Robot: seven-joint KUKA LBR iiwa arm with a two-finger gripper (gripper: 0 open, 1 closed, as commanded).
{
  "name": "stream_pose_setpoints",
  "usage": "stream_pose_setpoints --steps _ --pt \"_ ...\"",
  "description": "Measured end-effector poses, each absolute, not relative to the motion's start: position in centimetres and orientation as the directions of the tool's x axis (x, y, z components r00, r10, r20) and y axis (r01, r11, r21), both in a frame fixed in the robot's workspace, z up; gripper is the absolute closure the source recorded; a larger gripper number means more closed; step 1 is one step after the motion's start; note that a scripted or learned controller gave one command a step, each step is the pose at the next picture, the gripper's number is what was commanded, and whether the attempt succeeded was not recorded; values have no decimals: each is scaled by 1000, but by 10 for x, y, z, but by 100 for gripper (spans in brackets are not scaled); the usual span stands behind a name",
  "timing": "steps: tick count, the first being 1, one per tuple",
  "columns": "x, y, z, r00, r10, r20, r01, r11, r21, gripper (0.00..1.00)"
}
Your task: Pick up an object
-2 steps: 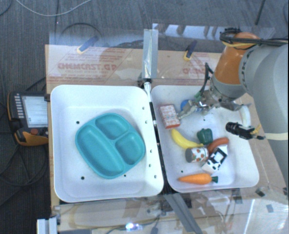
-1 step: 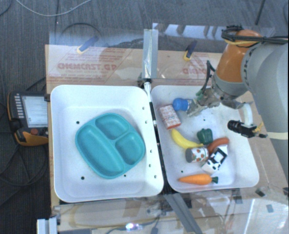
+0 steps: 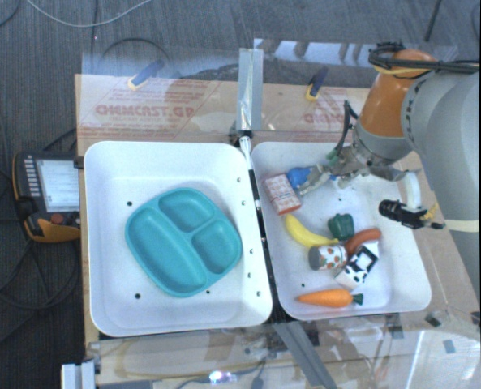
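Blue object (image 3: 299,176) beside the gripper (image 3: 328,171), finger state unclear, red box (image 3: 281,193) and banana (image 3: 307,232) nearby

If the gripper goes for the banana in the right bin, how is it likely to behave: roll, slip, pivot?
The banana looks like a smooth, glossy toy, so it may slip between fingers. Its curved shape would probably pivot rather than roll when pushed. It lies close to the green pepper and the can, so a nudge would likely shove those too.

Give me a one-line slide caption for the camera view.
The gripper reaches beside a blue object in the right bin; teal tray fills the left.
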State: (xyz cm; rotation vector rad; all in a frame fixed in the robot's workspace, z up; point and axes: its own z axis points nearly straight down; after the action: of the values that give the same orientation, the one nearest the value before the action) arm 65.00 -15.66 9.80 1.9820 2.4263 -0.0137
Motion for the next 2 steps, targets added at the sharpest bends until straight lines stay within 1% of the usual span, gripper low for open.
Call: stream_pose_setpoints --steps 1,2 --pt "663 -165 85 -164 986 13 986 164 -34 0" --pt "556 -111 89 -278 960 -3 960 278 7 0"
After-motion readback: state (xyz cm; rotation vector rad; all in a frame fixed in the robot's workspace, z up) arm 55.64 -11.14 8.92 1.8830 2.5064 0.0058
